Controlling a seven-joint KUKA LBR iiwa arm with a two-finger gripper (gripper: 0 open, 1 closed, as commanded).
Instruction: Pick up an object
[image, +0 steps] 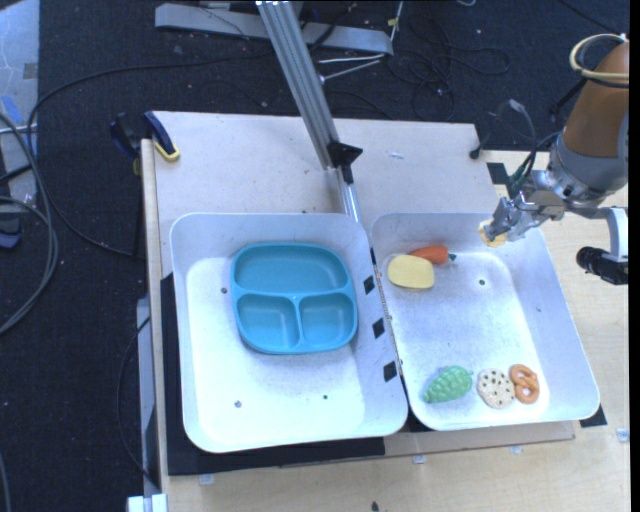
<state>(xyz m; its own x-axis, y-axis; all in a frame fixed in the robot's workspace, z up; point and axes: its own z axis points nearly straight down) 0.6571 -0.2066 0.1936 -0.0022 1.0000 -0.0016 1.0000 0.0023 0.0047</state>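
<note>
A grey robot arm (600, 120) with an orange band above its wrist reaches in from the right, bent down toward the far right corner of the right bin (540, 300). Its tool (497, 232) hangs over the bin's upper rim with a small yellowish piece (492, 237) at its tip; whether the piece is pinched cannot be told, as the tip is too small and blurred.

Inside the right bin, a yellow lemon-like toy (410, 272) lies near the far left corner, touching an orange carrot-like toy (431, 254) just behind it. Along the near edge sit a green bunch of grapes (448, 384), a speckled cookie (494, 388) and a pretzel (524, 382), side by side, the cookie and pretzel touching.

The left bin (200, 400) holds a blue divided plate (294, 298) with three compartments.

Both bins rest on a pale wooden surface (250, 160). A metal pole (305, 85) slants across its far side, and a clamp (158, 138) with a yellow tip grips its far left corner. Beyond lies dark carpet (80, 250) strewn with black cables (60, 90).
</note>
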